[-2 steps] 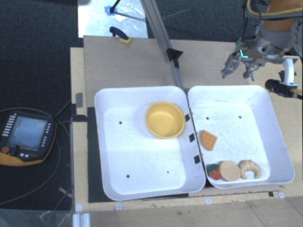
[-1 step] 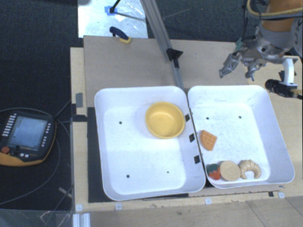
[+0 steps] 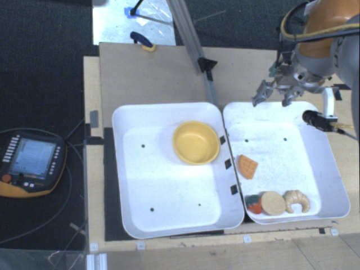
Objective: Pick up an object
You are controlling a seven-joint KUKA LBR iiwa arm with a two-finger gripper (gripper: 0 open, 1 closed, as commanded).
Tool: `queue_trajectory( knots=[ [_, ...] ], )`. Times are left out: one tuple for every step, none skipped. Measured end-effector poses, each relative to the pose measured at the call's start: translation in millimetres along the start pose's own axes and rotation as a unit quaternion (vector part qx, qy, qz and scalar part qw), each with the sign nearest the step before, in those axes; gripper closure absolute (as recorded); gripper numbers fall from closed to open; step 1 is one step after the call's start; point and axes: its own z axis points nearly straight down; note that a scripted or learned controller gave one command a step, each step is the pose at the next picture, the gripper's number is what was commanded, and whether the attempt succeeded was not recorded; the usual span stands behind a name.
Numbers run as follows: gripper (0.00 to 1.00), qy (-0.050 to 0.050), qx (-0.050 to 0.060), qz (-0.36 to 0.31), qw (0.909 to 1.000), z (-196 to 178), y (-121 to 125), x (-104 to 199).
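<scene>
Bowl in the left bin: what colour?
Yellow; the bowl shows plainly in the camera view.

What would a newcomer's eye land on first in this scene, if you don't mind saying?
Probably the yellow bowl at the back of the left bin. Next, the gripper, open above the right bin's far rim, and the small food items, including a croissant, along that bin's near edge.

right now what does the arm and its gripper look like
The arm is grey with a rounded orange band above the wrist, and a dark cable loops around that joint. Below it sits a metallic grey wrist block with a small teal mark. The gripper has two slim grey fingers.
</scene>
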Motion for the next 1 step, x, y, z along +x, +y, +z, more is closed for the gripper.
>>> queue_trajectory(
  knots=[
    [0.0,0.0,0.0,0.0,1.0,54.5,9.3,2.3]
  ],
)
